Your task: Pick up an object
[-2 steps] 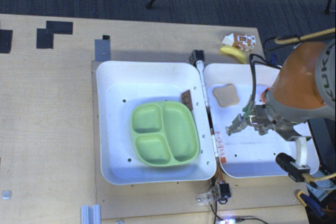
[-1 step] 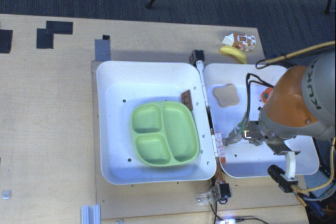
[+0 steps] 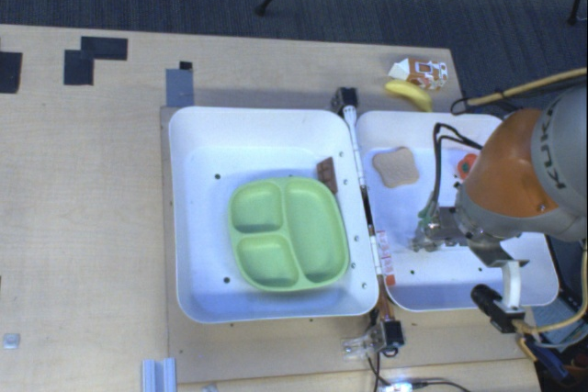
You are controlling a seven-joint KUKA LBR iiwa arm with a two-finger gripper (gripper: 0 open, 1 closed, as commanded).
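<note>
A green three-compartment tray (image 3: 288,233) lies in the left bin (image 3: 197,197). A small brown piece (image 3: 325,170) rests by that bin's right wall, just above the tray. In the right bin (image 3: 404,289) a tan flat slab (image 3: 396,167) lies near the far end. A red-orange object (image 3: 467,165) peeks out beside the arm's orange band (image 3: 510,170). My gripper (image 3: 426,235) points down into the middle of the right bin, below the tan slab and apart from it. The wrist hides its fingertips.
A yellow banana-like toy (image 3: 407,93) and a small printed packet (image 3: 424,70) lie on the bench behind the right bin. Black cables (image 3: 450,135) loop over the right bin's far edge. Clamps and connectors (image 3: 377,340) sit at the front between the bins.
</note>
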